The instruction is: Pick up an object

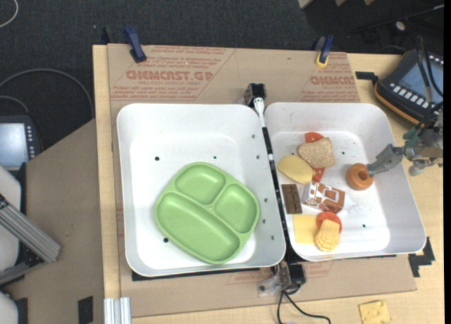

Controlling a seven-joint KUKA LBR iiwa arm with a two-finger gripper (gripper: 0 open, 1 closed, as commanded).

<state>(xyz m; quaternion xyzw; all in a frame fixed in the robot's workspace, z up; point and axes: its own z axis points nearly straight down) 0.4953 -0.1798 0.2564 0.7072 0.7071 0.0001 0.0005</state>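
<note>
Brown ring-shaped doughnut (360, 176): right bin (394, 227), right of centre, touching the grey gripper (382, 161), which reaches in over the right rim; grasp state cannot be told. Adjacent items, leftward: round tan bread slice (316, 152) over a red piece (313, 136), smooth yellow oval (294, 168), dark chocolate bar (291, 198), brown-and-white packet (324, 196), flat yellow cheese square (304, 229), ridged yellow fries (327, 234). Left bin (141, 132): green three-compartment plate (207, 211).
</note>
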